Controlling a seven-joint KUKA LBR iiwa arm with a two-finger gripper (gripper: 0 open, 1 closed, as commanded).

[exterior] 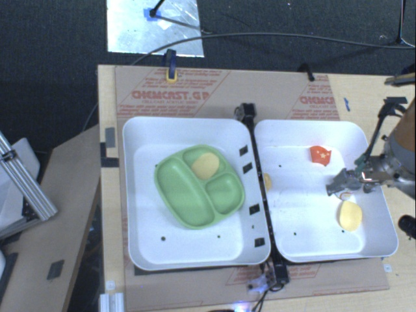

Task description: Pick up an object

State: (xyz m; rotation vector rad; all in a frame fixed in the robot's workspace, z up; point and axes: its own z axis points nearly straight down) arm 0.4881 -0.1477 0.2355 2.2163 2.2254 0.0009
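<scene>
My gripper [343, 184] reaches in from the right over the right bin [292, 239], its grey fingers hanging just above and to the left of a pale yellow object [350, 216] on the bin floor. Nothing shows between the fingers. A small red object [320, 155] lies toward the back of the same bin. In the left bin [149, 239] sits a green divided plate [195, 190] with a yellow object [206, 166] in its upper compartment.
Another small yellowish piece [266, 182] peeks out at the divider between the bins. Black clips line that divider. The bins rest on a cardboard sheet [214, 93]. A metal frame [23, 181] stands at the far left.
</scene>
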